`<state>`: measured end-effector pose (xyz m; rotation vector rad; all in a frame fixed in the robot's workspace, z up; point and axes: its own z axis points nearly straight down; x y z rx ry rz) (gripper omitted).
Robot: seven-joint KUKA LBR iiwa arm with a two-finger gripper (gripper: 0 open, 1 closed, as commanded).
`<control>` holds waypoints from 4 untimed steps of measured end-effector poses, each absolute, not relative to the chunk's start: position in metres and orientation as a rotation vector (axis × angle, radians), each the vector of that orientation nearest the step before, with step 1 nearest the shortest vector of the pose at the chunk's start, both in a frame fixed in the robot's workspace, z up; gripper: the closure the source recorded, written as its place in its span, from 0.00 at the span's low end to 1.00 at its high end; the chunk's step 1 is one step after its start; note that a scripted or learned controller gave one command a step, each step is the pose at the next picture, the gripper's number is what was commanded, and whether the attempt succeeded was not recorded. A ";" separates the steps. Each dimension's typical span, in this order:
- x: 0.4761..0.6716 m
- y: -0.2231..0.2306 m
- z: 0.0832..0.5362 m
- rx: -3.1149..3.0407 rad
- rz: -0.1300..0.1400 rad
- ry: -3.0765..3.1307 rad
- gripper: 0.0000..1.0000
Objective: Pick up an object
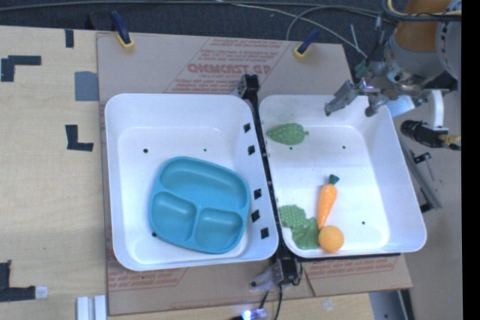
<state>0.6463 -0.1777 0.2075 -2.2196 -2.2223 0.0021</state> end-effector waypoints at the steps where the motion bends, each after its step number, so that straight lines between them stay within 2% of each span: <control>1: 0.654 -0.177 0.160 -2.217 0.007 -2.223 0.00; 2: 0.644 -0.181 0.111 -2.219 0.008 -2.220 0.00; 3: 0.645 -0.180 0.084 -2.221 0.004 -2.225 0.00; 4: 0.646 -0.180 0.097 -2.222 0.001 -2.230 1.00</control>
